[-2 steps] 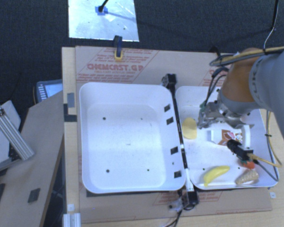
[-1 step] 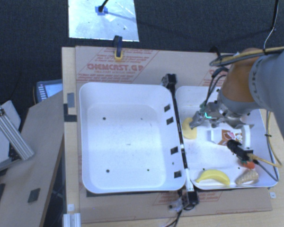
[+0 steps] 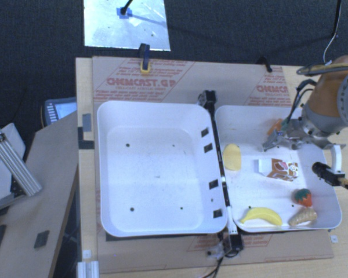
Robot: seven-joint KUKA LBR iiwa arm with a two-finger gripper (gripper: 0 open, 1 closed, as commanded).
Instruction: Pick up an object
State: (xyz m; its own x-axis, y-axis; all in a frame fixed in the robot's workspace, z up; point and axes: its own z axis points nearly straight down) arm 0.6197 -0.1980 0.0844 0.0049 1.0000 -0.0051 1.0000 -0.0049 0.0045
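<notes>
Two white bins point(image 3: 156, 172) sit on the worktop point(image 3: 243, 80); the hand point(image 3: 278, 139) hovers above the right bin, grip state unclear, near a banana point(image 3: 261, 215).

Robot arm point(image 3: 336, 94), seen from above: a rounded orange band tops a grey cylindrical wrist segment. Thin dark cables loop along the left side of the orange section, and a further dark cable rises toward the upper edge of the view. Below the wrist sits a pale metallic gripper point(image 3: 284, 136) assembly of angular plates. A black, stubby attachment with a white bracket projects at the lower right.
</notes>
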